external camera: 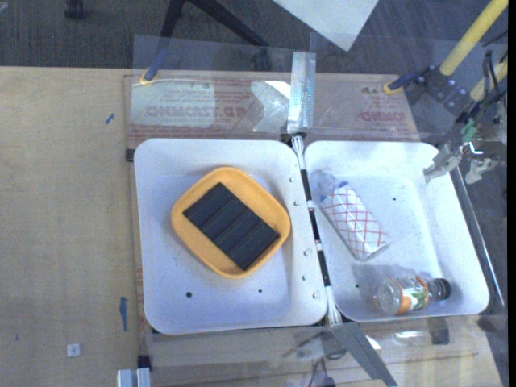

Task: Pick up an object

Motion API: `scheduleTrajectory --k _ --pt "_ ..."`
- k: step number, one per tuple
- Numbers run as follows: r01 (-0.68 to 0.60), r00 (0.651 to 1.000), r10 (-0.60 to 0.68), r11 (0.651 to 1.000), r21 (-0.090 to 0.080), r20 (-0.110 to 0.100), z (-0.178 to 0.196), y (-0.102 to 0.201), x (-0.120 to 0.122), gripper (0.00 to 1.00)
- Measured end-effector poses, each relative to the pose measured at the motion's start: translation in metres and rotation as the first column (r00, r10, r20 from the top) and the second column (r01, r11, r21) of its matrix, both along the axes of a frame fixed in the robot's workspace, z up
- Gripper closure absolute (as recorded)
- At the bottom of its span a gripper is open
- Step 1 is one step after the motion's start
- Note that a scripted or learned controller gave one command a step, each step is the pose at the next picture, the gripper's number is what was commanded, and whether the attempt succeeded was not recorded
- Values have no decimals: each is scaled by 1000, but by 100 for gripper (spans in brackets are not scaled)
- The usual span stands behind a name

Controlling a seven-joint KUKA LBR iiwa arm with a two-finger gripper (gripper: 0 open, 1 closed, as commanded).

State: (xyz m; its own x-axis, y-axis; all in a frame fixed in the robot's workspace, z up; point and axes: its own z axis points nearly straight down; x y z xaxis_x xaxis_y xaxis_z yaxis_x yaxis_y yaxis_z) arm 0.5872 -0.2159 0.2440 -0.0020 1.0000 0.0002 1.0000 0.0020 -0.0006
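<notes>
Gripper (461, 156) above right bin's (451, 248) edge

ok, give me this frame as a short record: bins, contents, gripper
left bin: yellow tray holding a dark ridged block, both set at an angle
right bin: paper cup on its side with a red lattice print; clear bottle on its side near the front wall
cup and bottle: apart, not touching
gripper: at the right bin's far right corner, over the rim; nothing seen between its fingers
task state: no object picked up yet
</notes>
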Motion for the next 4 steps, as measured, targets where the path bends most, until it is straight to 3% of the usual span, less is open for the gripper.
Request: scheduleTrajectory --k 1,2,3,4 --pt "-113 994 113 994 -1 1 -80 57 -25 0" --pt "-171 984 172 985 -15 40 -111 81 -28 0" --pt "-256 964 257 966 -33 60 -116 93 -30 0" --pt "-266 962 267 964 -31 60 -116 94 -30 0"
